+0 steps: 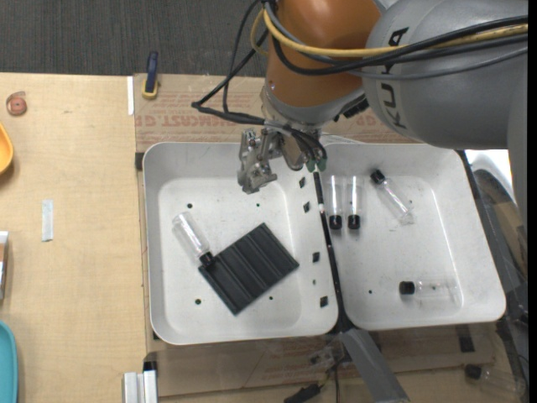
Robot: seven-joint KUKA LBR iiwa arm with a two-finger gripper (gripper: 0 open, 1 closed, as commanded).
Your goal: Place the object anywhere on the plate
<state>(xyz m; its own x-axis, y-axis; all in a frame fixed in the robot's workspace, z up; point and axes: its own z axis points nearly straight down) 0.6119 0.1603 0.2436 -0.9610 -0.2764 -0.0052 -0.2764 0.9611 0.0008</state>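
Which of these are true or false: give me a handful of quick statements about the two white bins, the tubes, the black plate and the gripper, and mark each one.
1. The black plate lies in the left bin. True.
2. A clear tube lies in the left bin, its black cap at the plate's edge. True.
3. The right bin holds just one tube. False: four tubes lie there, two side by side near the divider, one slanted behind them and one near the front.
4. The gripper hangs over the right bin. False: it hangs over the back of the left bin.
5. A tube rests on top of the plate. False: the plate's ribbed top is bare.
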